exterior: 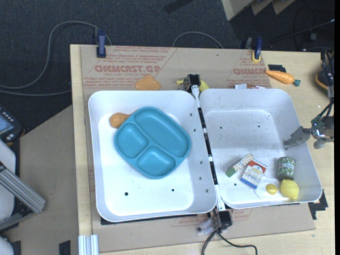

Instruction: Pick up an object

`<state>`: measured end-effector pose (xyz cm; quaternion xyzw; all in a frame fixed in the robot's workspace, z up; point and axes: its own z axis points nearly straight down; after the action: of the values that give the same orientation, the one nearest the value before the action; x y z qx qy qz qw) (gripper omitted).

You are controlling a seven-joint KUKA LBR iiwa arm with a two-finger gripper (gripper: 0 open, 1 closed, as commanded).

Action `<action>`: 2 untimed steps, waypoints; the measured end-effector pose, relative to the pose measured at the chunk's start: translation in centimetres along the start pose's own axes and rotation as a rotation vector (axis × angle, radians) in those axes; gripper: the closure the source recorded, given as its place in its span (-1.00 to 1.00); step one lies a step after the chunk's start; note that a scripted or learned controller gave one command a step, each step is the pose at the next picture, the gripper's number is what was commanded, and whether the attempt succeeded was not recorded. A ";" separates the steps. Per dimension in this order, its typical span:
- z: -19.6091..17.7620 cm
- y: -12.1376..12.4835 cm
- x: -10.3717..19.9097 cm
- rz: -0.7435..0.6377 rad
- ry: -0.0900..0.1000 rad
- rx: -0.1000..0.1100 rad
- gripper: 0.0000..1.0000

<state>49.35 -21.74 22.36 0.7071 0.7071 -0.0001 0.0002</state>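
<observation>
Look to the right edge of the right bin (249, 102): the hand (305, 134) sits there above the rim, and you cannot tell how it is set. It holds nothing that can be seen. In that bin's near right corner lie a lemon (289, 188), a green can (286, 168) just beside it, a small box (253, 173) and a small yellow piece (271, 189). The left bin (138, 201) carries a blue divided plate (152, 141) with an orange item (118, 119) touching its far left edge. A carrot (281, 77) lies on the counter (159, 62) beyond the bins.
</observation>
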 end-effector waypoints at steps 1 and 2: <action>14.0 -1.5 -0.4 -0.002 0.009 0.004 -1.00; 12.6 -1.4 -0.5 -0.001 0.002 -0.001 1.00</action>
<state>47.97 -22.25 9.79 0.7067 0.7075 0.0007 0.0000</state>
